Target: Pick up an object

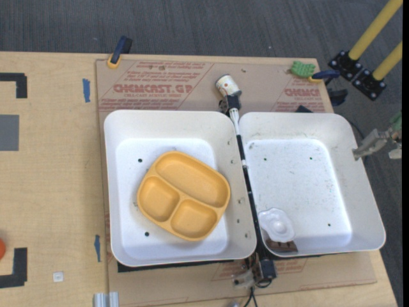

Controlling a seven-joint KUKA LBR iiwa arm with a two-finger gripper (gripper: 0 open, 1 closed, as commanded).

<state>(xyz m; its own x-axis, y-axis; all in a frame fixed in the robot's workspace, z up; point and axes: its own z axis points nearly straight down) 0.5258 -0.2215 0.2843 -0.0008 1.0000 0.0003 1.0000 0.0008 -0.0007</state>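
Bench (45, 171) is light wood. A brown cardboard sheet (160, 88) with red print lies on it, under both bins. Left bin (115, 171) and right bin (300, 171) sit side by side, their inner rims touching along a dark seam. We see two pickable things. The plate (184, 196) is yellow with three compartments and lies flat and slightly turned in the middle of the left bin, apart from the walls. The clear plastic piece (277, 224) is small and whitish and sits in the right bin's near-left corner, against the wall; its exact shape is hard to read. The right bin floor shows dark specks. Two yellow poles (383, 18) in black clamps slant in at the far right, off the bench. A grey part at the right edge, just outside the right bin's rim, looks like the tool (377, 144). It is over neither thing and well apart from both. We cannot tell if it is released or clenched, and nothing visible is in it. A white-capped fitting (225, 85) stands at the far end of the seam. A green clip (300, 69) and a blue-yellow clip (119, 50) sit on the sheet's far edge.
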